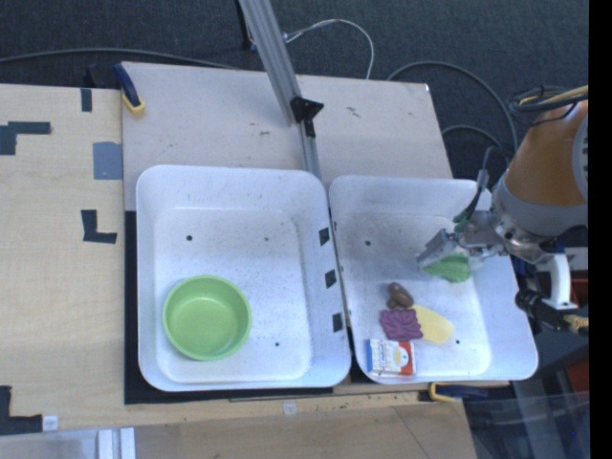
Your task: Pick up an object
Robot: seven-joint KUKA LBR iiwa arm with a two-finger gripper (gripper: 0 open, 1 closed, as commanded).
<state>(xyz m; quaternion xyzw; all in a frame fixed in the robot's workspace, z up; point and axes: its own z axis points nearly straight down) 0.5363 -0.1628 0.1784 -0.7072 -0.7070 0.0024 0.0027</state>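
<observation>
The hand [448, 252] hung low over the right bin [507, 352], its grey fingers pressed against a green object [449, 269]; whether they were closed on it I could not tell. Just below the hand lay a small brown object [400, 295], then a purple toy [401, 324] touching a yellow piece [435, 327], and a small carton [390, 358]. Far to the hand's left, a green bowl [207, 316] sat in the left bin [229, 199].
</observation>
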